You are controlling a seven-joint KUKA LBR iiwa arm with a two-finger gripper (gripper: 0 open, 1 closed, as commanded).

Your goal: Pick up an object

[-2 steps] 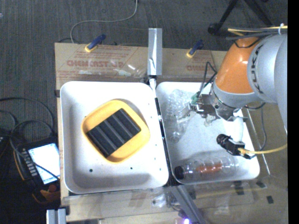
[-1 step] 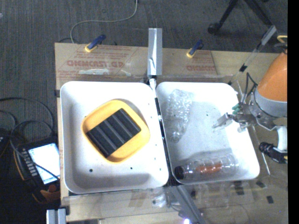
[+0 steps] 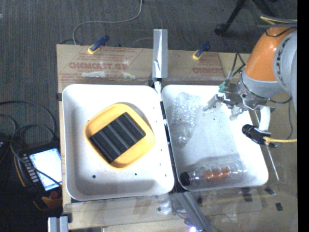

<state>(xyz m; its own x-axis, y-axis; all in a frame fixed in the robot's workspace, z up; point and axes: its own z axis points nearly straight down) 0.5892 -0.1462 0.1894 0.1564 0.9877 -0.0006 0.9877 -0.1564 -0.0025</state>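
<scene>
Camera view, task status: nothing lifted yet, by the look of it. Claw (image 3: pixel 226 103) hangs over far-right part of right white bin (image 3: pixel 251 144), prongs spread apart, nothing between them.

Candidates all lie in the bins:
- crumpled clear plastic bottle (image 3: pixel 183 117), right bin, far-left side, near the claw but apart from it
- clear plastic bottle w/ dark cap and orange-brown contents (image 3: pixel 212 173), lying flat along right bin's near wall
- yellow rounded-square tray w/ black ribbed insert (image 3: pixel 120 134), mid left white bin (image 3: pixel 77 178)

Left to do: descend, close on an item, raise it. Crumpled bottle looks the closest pick.

Surface/room: desk topped w/ brown cardboard (image 3: pixel 101 66), two blue-yellow clamps at far edge. Dark carpet floor, cables, small lit screen at left.
</scene>
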